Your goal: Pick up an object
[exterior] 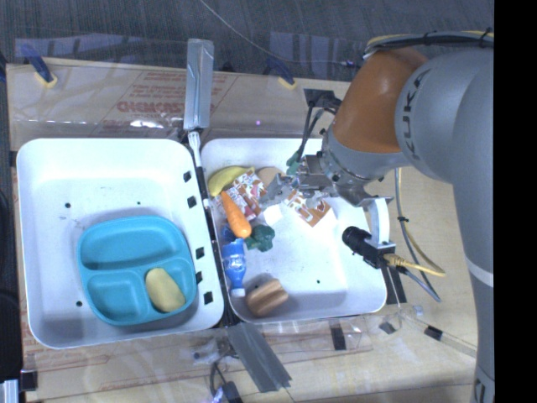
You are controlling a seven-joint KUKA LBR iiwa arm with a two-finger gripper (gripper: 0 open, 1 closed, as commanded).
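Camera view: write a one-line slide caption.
KUKA arm's gripper over the cluttered right bin; blue tray in the left bin.

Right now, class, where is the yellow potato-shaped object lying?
The yellow object lies in the blue tray's lower right compartment, inside the left bin in the camera view.

In the right white bin [369, 296], a yellow banana [226, 177] lies curved at the far-left corner. Just beside it, toward the near side, an orange carrot [236, 216] lies slanted along the left wall, touching a red-and-white printed snack packet [249, 195]. A dark green broccoli-like piece [263, 237] sits just right of the carrot's near end. A blue-labelled small bottle [234, 264] lies against the left wall, and a brown bread roll [266, 296] rests near the front edge. Another brown-and-white packet [311, 211] lies at mid-bin.
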